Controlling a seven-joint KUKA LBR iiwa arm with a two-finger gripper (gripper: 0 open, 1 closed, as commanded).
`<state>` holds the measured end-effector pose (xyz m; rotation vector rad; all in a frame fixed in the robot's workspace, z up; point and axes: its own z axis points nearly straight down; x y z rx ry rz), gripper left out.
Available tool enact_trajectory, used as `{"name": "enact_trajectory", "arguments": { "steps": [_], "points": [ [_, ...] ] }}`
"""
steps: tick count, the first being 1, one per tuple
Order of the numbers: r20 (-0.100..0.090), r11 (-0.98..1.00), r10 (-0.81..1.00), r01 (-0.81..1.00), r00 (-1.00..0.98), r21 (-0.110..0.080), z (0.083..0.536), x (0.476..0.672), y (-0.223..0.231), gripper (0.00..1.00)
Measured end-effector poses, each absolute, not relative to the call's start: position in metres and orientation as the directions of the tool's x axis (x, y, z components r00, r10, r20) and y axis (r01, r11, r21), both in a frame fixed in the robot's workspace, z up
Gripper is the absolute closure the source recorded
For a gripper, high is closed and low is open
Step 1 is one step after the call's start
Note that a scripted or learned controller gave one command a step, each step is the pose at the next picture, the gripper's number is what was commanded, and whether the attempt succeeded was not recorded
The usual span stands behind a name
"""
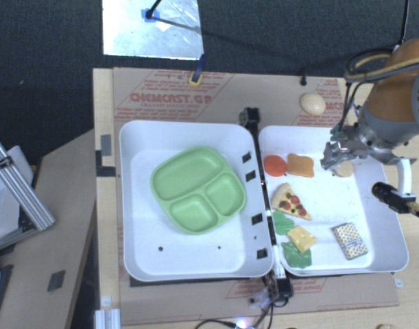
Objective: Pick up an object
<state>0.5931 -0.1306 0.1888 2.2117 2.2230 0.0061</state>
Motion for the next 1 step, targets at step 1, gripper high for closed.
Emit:
{"name": "enact_trajectory", "arguments": {
  "steps": [1],
  "points": [
    [-0.001, 0.006, 1.0, 1.0, -0.006, 0.006, 0.2272, 0.5947, -0.1307, 1.0]
  ]
}}
